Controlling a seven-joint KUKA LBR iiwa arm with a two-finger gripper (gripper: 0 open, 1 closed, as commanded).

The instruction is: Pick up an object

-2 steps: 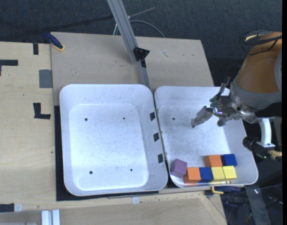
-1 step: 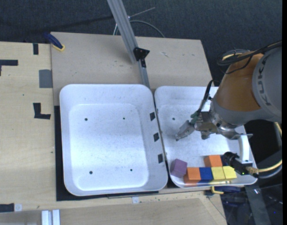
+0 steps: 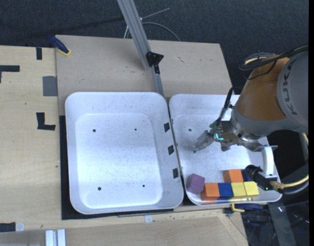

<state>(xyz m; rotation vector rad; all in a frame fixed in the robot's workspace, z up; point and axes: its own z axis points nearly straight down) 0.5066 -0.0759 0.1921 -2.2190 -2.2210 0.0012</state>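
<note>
Wooden worktop [image 3: 198, 70]: spread, empty pincer [image 3: 211, 141] hovers mid right bin [image 3: 198, 102]; blocks [image 3: 226, 187] crowd its lower edge, hampering access.

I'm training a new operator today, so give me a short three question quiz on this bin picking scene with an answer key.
1. True or false: the purple block sits in the left bin.
2. Which block lies right of the blue block? A) yellow B) green C) red
3. Fill in: the gripper is above the ____ bin.

Key: 1. False, it is in the right bin. 2. A, the yellow block. 3. Right; nothing is visibly between its fingers.
</note>
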